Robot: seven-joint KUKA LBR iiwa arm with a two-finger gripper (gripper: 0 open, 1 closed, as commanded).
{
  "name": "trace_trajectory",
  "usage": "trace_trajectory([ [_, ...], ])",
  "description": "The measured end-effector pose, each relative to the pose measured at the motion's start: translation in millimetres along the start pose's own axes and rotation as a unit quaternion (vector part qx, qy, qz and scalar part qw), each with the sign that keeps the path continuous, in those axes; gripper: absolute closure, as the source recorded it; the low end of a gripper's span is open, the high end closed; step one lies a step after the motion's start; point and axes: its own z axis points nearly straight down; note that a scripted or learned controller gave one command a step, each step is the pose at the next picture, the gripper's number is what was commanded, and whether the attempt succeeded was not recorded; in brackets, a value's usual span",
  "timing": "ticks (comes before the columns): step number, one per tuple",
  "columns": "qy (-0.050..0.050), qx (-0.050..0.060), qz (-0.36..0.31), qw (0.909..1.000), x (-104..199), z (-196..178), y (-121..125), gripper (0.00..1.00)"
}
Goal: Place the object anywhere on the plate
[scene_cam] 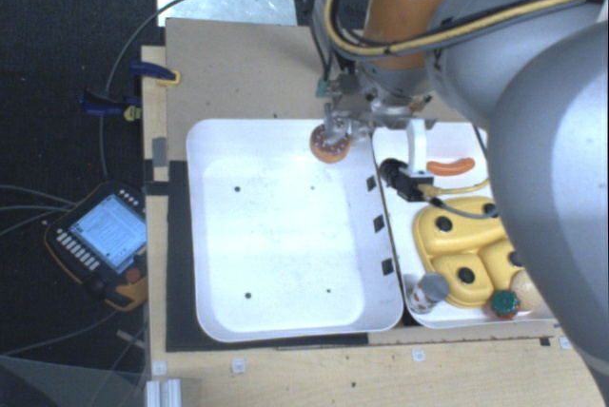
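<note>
Camera view is looking down on the desk [238, 72], where two white bins are sitting side by side. The grey arm is reaching in from the right, and its gripper [333, 129] is hanging over the far edge of the left bin [276, 234], close to that bin's far right corner. A small round brown object [329, 148] is lying right under the gripper at that far edge, touching or nearly touching it. Whether the gripper is apart or clamped on the object cannot be told from this angle.

The right bin [455, 145] is carrying several things. An orange toy sausage [449, 167] is lying near its far edge. A yellow lobed piece with dark holes [461, 248] is taking up the bin's middle. A small grey thing [433, 286] is sitting by the near left corner, and a green and red ball [504, 303] is resting at the near edge, just beside the yellow piece.

A blue clamp [152, 72] is gripping the desk's left edge. A teach pendant [100, 239] is lying off the desk to the left, its screen glowing.
</note>
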Motion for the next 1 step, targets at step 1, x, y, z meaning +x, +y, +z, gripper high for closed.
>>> trace_trajectory([
  [1, -0.001, 0.001, 0.002, 1.0, -4.2, 0.6, -0.6, 0.0],
])
